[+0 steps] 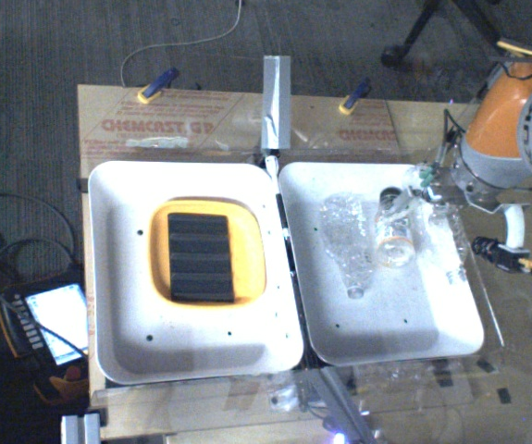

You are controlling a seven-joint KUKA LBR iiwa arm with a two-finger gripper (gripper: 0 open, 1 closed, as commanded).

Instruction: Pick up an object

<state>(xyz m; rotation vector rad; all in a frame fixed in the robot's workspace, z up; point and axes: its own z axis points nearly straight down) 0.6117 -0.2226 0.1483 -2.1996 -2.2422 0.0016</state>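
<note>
In the right bin (451, 331) lie a crumpled clear plastic bottle (347, 237) near the middle and a clear plastic cup (396, 240) just to its right. In the left bin (117, 340) a yellow tray (162, 248) holds a black ridged block (199, 257). The arm, with its orange band (499, 123), reaches in from the right. My gripper (429, 189) hangs over the right bin's far right corner, just above and right of the cup. Nothing can be seen between its tips.
A grey upright post (276, 104) stands behind the seam between the bins. Two blue-and-yellow clamps (157, 85) (354, 96) hold the bench's back board. A tablet and cables (48, 317) lie on the floor at the left.
</note>
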